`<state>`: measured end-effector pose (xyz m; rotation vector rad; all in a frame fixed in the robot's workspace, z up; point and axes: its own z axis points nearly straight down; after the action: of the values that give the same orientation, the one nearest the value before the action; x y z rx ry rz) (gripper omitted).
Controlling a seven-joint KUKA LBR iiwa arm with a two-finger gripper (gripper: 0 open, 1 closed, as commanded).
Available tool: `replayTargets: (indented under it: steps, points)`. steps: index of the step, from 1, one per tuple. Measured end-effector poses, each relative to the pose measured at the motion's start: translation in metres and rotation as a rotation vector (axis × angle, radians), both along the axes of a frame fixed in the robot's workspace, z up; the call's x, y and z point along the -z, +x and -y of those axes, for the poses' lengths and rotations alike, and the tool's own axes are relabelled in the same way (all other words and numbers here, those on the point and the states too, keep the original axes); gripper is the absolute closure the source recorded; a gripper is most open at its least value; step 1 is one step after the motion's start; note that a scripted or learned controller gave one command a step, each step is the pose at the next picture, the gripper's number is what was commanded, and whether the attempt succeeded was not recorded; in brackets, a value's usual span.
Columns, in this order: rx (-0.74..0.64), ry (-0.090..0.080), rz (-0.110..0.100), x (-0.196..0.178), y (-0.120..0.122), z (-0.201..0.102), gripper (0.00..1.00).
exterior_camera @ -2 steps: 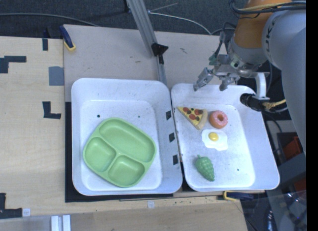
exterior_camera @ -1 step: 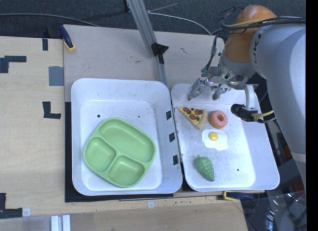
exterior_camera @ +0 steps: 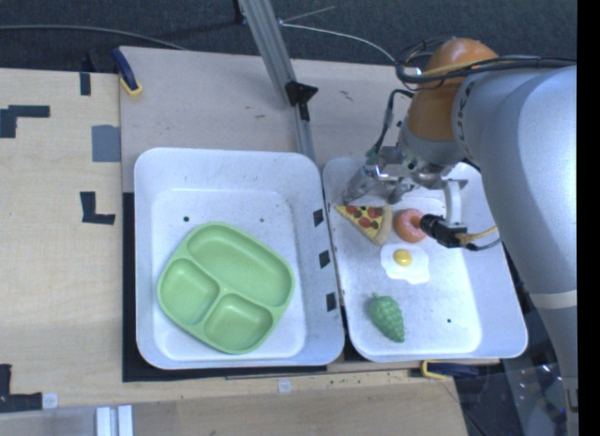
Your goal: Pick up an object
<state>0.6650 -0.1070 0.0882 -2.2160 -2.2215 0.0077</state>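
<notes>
The right bin (exterior_camera: 469,331) holds a pizza slice (exterior_camera: 366,219), an orange-red round toy (exterior_camera: 409,225), a fried egg (exterior_camera: 405,263) and a green leafy toy (exterior_camera: 385,317). My gripper (exterior_camera: 389,184) hangs low over the bin's far end, just above and between the pizza slice and the round toy. I see nothing held in it. The grey arm with its orange band (exterior_camera: 450,87) comes in from the right and hides the bin's far right corner.
The left bin (exterior_camera: 169,181) holds a green divided plate (exterior_camera: 226,286). A metal rail (exterior_camera: 272,40) slants down from the top to the gap between the bins. Black cables run by the wrist and over the right bin's edge.
</notes>
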Motion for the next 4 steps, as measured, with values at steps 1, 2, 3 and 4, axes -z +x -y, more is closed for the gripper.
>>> replayTargets:
  steps: [1,2,3,4]
  points:
    - [-0.002,-0.001,0.004,-0.014,0.001,0.000,1.00]
    - [0.000,0.001,0.011,-0.074,0.003,-0.009,1.00]
    - [0.001,0.000,0.011,-0.127,0.004,-0.010,1.00]
    - [-0.003,0.003,0.006,-0.137,-0.009,-0.057,1.00]
